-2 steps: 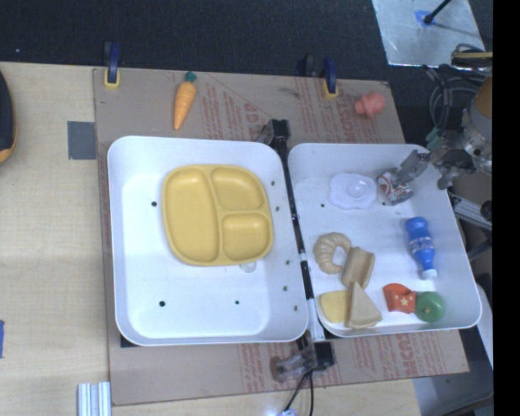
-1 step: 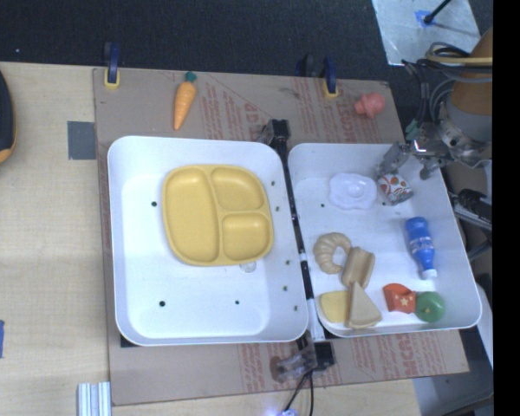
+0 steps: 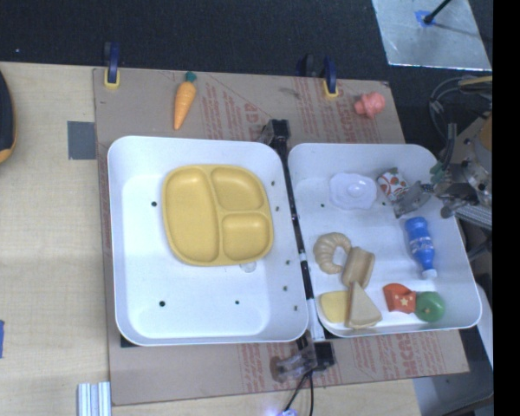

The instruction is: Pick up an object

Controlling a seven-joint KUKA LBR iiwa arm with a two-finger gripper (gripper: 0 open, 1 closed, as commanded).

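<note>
Even overhead illumination was recorded. The white bins (image 3: 121, 232) were rendered bright, nearly overexposed, with soft shadows cast inside their left walls. The upper part of the frame was left dark. Slight overall softness and mild edge blur were observed.

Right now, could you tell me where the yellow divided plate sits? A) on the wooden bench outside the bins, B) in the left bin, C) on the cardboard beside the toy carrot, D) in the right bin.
B: the yellow divided plate lies flat inside the left bin, while the right bin holds the small toys such as the blue bottle.
</note>
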